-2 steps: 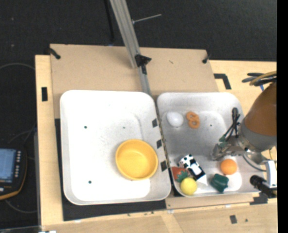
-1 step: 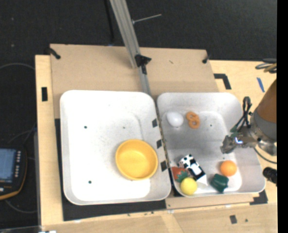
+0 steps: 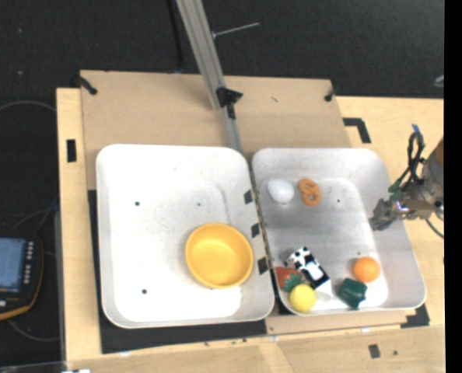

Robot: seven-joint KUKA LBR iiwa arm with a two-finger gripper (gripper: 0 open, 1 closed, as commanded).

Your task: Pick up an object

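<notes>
The right bin (image 3: 332,162) holds several small objects. A white egg-shaped piece (image 3: 279,190) and an orange ring-shaped piece (image 3: 309,192) lie near its far left. Along the near side sit a black-and-white toy (image 3: 307,266), a yellow ball (image 3: 302,298), a green piece (image 3: 353,291) and an orange ball (image 3: 365,270). A bit of red (image 3: 284,275) shows beside the toy. My gripper (image 3: 388,210) hangs over the right rim of this bin, apart from every object, with nothing seen in it.
A yellow bowl (image 3: 218,254) sits in the left bin (image 3: 138,177), near the divider. A grey metal pole (image 3: 204,45) slants up from between the bins. A handheld pendant (image 3: 5,274) lies off the bench at far left.
</notes>
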